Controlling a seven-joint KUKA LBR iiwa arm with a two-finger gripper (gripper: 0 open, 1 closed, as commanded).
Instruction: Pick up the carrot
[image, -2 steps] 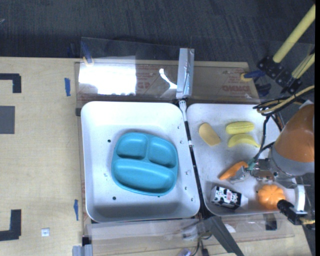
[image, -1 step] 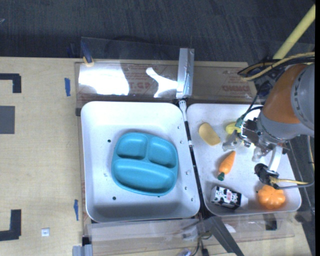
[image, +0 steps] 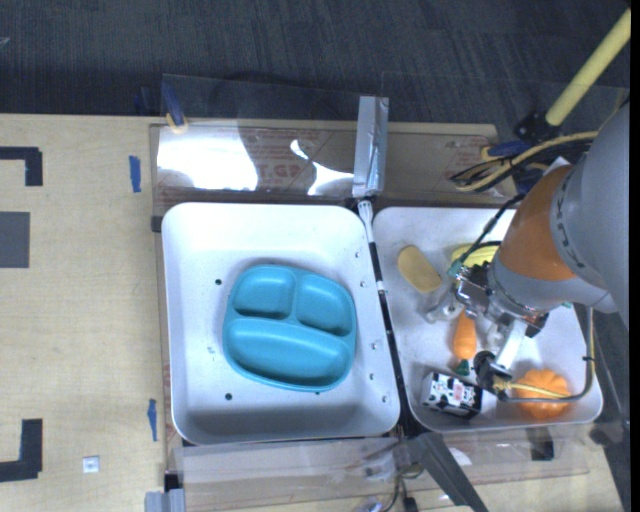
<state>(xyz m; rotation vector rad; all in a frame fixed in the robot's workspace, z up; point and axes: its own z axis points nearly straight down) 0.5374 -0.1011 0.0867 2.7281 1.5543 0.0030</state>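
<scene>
The carrot (image: 463, 339) is a small orange piece lying in the middle of the right bin (image: 585, 330). My gripper (image: 478, 318) hangs right over it, reaching down from the grey arm with the orange band. Its metal parts cover the carrot's upper end. From this angle I cannot make out whether the carrot is gripped or merely lies beneath the gripper.
The right bin also holds a beige oval piece (image: 420, 268), a yellow-green item (image: 468, 256) under the wrist, a black-and-white box (image: 452, 393) and a round orange fruit (image: 543, 392). A blue divided plate (image: 290, 325) lies in the left bin (image: 190, 300).
</scene>
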